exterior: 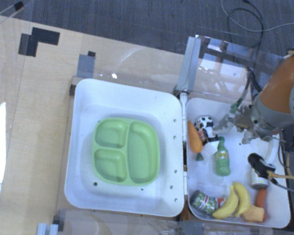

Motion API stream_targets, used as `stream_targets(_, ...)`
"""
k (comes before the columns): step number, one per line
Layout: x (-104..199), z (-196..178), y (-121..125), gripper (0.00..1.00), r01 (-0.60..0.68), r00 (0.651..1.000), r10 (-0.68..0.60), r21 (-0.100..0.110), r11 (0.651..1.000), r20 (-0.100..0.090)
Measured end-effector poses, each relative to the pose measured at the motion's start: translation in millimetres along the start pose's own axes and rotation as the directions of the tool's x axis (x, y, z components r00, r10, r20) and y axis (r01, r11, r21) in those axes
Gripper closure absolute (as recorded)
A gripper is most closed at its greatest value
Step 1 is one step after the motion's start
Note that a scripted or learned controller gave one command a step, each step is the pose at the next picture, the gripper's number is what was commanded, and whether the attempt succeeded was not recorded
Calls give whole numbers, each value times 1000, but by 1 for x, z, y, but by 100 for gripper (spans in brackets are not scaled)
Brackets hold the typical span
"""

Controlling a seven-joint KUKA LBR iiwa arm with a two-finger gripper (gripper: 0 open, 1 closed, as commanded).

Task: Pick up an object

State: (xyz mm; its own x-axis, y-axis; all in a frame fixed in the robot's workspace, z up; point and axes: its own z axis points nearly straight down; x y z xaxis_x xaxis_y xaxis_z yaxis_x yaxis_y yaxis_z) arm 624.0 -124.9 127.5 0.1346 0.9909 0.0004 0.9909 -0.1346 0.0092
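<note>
Jaws first: whether they are parted or closed cannot be told, since the gripper point(238, 123) is seen from above at a slant and the grey wrist covers much of it; nothing can be seen held in it. The likeliest thing to be picked, judged by nearness, is the black-and-white toy point(206, 123), which lies in the upper part of the right bin point(280, 221), close to the wall shared with the left bin. From the gripper it lies toward the view's left and a little lower, near but apart. It is roundish, with no clear long axis, so the approach angle should matter little. Just below it, the carrot point(194, 138) runs slantwise along the shared wall, its thick end up by the toy, which may crowd a grasp from that side. The green bottle point(222, 158) lies lower in the view than the gripper, with its neck pointing up the view toward it. It is a second candidate, and would want the jaws set across its width. Farther down, the bananas point(236, 200) and a can point(204, 202) sit at the bin's near edge, well away. The left bin point(78, 131) holds a green divided plate point(127, 151).
</note>
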Motion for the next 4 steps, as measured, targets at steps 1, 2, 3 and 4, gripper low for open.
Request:
stream_targets(1,2,15,-33,0,105,994,-105,-37,994,3)
stream_targets(2,-20,17,-81,0,128,992,-128,-57,990,7)
stream_targets(3,-11,16,-86,0,319,948,-318,-59,946,27)
stream_targets(4,4,16,-78,0,504,864,-503,-44,863,38)
